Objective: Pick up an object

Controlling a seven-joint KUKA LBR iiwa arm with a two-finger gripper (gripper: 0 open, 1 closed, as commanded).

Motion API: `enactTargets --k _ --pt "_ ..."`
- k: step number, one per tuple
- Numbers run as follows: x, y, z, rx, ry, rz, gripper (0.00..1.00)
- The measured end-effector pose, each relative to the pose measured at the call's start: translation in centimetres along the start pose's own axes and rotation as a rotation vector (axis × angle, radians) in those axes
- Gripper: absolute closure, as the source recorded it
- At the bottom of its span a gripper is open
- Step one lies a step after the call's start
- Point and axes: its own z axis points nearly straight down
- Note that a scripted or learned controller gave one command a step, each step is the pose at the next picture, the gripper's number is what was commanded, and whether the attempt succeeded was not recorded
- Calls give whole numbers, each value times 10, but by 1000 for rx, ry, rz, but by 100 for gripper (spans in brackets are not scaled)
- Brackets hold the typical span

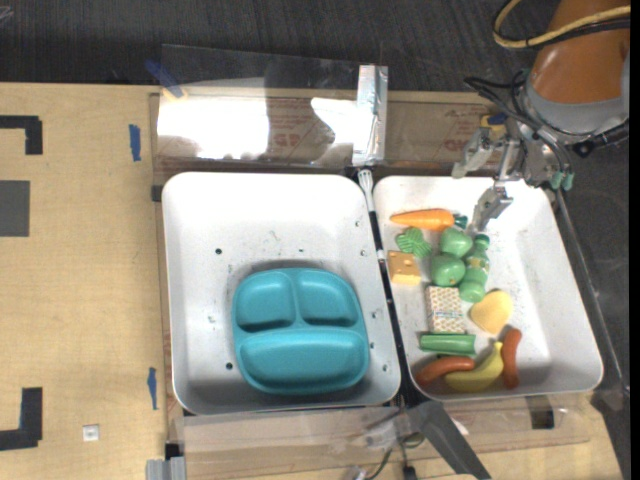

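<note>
The right bin (560, 298) holds several toy foods: an orange carrot (424, 219), a green leafy piece (410, 240), green peppers (455, 243), a yellow cheese wedge (404, 265), a checked cracker (445, 308), a pale yellow fruit (490, 311), a green cucumber (447, 343), a banana (482, 372) and a red sausage (511, 355). My gripper (482, 184) hangs over the bin's far edge, just above and to the right of the carrot. It is open, with nothing between its fingers.
A teal divided plate (299, 329) lies in the left bin (200, 228). A clear plastic sheet (270, 118) stands behind the bins. The arm's orange band (585, 28) and its cables are at the top right. Brown bench (70, 268) stretches to the left.
</note>
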Motion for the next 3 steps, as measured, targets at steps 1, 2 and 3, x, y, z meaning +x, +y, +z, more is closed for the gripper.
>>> enactTargets --k 1,2,3 --pt "44 8 117 3 -16 -109 0" --pt "7 14 126 2 12 -310 0" --pt "49 9 126 4 -17 -377 0"
